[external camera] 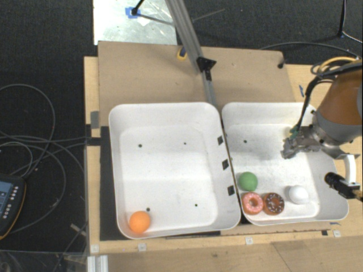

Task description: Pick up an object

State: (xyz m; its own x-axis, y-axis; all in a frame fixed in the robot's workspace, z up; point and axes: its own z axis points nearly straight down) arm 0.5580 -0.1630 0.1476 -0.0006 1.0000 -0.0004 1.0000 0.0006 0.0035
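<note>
The right bin [266,115] holds a green ball [247,181], a pink frosted donut [252,203], a brown sprinkled donut [274,203] and a white ball [297,194], all along its near side. An orange ball [139,221] lies in the near left corner of the left bin [164,115]. My gripper [290,149] hangs over the right part of the right bin, farther back than the white ball and to the right of the green ball. Nothing shows between its fingers.
A grey camera pole [190,35] slants from the top down to the seam between the bins. Black clips [225,164] line the shared bin edge. Cables [28,152] and a pendant [8,200] lie on the floor at left.
</note>
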